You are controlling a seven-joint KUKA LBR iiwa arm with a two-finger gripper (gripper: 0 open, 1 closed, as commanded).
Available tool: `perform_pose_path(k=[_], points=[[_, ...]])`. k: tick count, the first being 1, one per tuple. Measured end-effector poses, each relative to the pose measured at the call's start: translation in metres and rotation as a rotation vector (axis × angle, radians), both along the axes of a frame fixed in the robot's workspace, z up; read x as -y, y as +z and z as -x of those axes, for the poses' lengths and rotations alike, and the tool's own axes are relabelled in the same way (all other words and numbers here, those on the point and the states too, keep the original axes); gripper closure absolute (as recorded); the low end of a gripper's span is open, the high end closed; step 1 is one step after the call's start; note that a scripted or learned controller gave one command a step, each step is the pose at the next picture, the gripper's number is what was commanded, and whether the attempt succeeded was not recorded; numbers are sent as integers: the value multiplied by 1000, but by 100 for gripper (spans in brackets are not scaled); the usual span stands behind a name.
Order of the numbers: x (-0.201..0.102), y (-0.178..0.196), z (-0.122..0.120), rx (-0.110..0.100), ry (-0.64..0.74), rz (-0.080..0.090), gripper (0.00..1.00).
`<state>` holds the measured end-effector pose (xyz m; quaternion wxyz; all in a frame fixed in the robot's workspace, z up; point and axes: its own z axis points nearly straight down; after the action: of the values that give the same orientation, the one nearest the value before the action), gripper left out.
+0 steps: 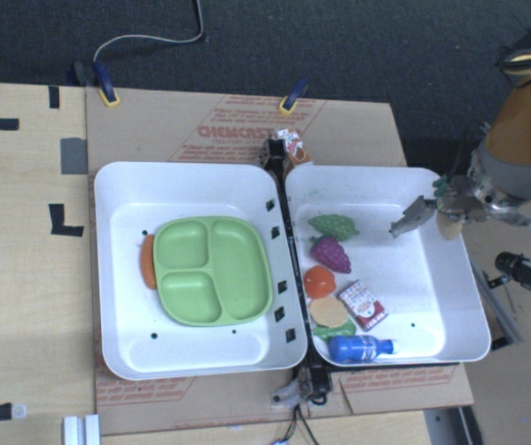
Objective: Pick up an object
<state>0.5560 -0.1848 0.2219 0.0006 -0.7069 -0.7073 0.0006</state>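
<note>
- The gripper (411, 219) hangs at the right of the frame, above the upper right part of the right bin (450, 276), with nothing between its fingers; whether they are spread or closed cannot be told from this slant.
- Every candidate lies along that bin's left side, beside the divider: a green leafy toy (333, 224) uppermost, purple grapes (331, 253) just below it, then an orange-red round piece (319, 281), a tan flat piece (330, 313), a small red and white carton (362, 305) and a blue bottle (360, 348) lying on its side at the lower edge.
- The green leafy toy and the grapes look nearest the gripper, so either seems a sensible target.
- The lower items touch or overlap one another; reaching there risks nudging a neighbour instead of closing on one thing.
- Come straight down over the chosen piece's middle, with the fingers across its narrower side, and keep clear of the divider wall.
- The left bin (117, 248) holds a green divided plate (213, 270) with an orange item (146, 260) tucked at its left edge; both are farther off and awkward to grasp.
</note>
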Motion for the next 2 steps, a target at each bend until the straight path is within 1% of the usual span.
perform_pose_path(k=[1,2], points=[[-61,-120,-29,1,0,1,0],[-90,-137,-102,4,1,1,0]])
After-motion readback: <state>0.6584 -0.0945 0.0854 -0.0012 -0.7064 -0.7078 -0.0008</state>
